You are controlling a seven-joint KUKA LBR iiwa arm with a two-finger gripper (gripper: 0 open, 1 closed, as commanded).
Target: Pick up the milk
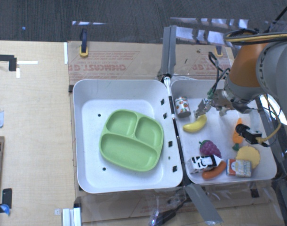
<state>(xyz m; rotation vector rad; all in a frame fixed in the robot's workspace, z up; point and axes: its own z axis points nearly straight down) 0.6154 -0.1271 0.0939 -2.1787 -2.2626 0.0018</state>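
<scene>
Counter: light wood, cardboard sheet under two white bins; dark carpet behind
Left bin: holds a green divided plate, roughly centred
Right bin: small can at the far left; banana just beside it; grapes mid-bin; orange item and yellow item at the right side
Milk: black-and-white carton, lying on its side at near left of right bin, touching a sausage; small orange-label carton next to that
Tool: over right bin, just above the banana, well apart from milk; nothing gripped; cannot tell whether fingers are apart or together
</scene>
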